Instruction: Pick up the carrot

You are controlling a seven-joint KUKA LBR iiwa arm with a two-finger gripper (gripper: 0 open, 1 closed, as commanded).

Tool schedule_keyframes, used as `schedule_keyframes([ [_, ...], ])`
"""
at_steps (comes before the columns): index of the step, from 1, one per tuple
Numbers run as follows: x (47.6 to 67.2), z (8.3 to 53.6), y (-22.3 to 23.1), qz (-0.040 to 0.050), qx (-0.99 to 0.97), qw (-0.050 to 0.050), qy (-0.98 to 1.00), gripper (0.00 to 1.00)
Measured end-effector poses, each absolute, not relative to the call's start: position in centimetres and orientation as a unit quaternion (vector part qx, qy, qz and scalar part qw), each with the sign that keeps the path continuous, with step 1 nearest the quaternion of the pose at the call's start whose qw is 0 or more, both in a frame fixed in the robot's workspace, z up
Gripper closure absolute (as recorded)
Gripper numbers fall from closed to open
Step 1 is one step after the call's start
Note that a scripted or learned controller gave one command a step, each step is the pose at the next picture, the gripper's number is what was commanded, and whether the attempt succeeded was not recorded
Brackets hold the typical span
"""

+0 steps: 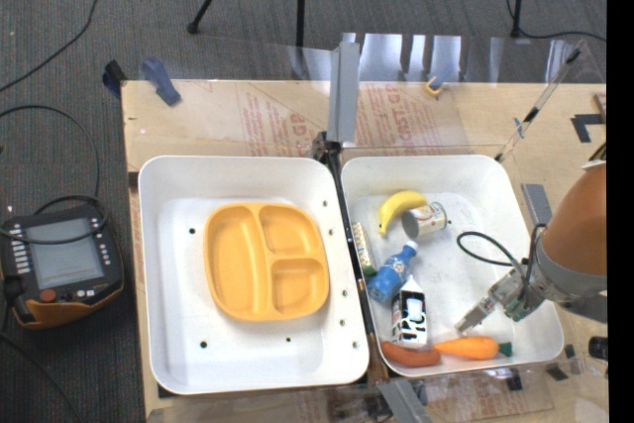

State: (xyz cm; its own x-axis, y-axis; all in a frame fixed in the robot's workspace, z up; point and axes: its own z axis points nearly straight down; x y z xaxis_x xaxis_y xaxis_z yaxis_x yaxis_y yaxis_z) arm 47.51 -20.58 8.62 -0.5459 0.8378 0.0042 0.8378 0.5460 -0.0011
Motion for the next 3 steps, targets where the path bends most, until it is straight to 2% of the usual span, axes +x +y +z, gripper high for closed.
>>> schedule_keyframes([
  [1, 48.6, 18.6, -13.0, 0.0000, -0.503, 0.001, -0.864, 0.00],
  [2, 48.2, 10.7, -13.5, -0.0029, -0.433, -0.005, -0.901, 0.00],
  [3, 47.9, 11.8, -11.7, -0.0009, -0.294, -0.006, -0.956, 0.00],
])
